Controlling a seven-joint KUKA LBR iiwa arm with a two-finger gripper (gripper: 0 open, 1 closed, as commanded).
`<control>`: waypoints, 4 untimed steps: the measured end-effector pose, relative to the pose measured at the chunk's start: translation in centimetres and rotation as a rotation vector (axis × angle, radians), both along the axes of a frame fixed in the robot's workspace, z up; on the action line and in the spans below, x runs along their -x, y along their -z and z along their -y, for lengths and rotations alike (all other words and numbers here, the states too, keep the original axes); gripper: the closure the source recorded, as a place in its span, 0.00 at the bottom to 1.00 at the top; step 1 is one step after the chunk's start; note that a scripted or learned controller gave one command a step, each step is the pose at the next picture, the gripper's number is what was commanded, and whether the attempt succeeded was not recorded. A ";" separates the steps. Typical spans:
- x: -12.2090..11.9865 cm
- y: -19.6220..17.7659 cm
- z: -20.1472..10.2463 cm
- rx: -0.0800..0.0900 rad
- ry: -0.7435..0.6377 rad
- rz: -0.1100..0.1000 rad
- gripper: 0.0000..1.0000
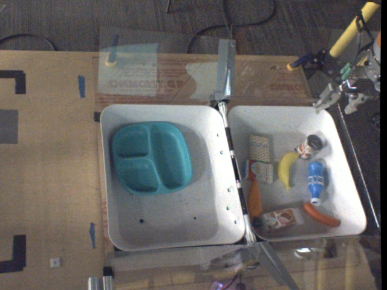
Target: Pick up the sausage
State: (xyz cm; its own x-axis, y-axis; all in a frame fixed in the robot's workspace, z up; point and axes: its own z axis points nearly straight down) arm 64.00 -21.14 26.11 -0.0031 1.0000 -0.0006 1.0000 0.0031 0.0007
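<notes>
**Gripper outside the bin, sausage at the near corner**

The gripper (pixel 340 97) hangs past the right bin's (pixel 344 132) far right corner; its fingers are too blurred to judge. The smooth orange-red sausage (pixel 321 215) lies near the bin's near right corner, just below a blue bottle (pixel 315 182) and right of a small carton (pixel 283 219), its print unreadable.

We see the sausage (pixel 321 215), orange-red and smooth. It lies flat near the right bin's (pixel 347 162) front right corner.
</notes>
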 end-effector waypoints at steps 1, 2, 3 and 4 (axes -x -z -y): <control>-2.7 2.6 -4.5 0.000 -0.039 -0.001 0.00; 0.8 13.6 -2.2 0.000 -0.006 0.000 0.00; 9.6 13.7 1.1 -0.004 0.034 -0.002 0.00; 15.6 17.2 0.2 -0.004 -0.060 0.010 0.00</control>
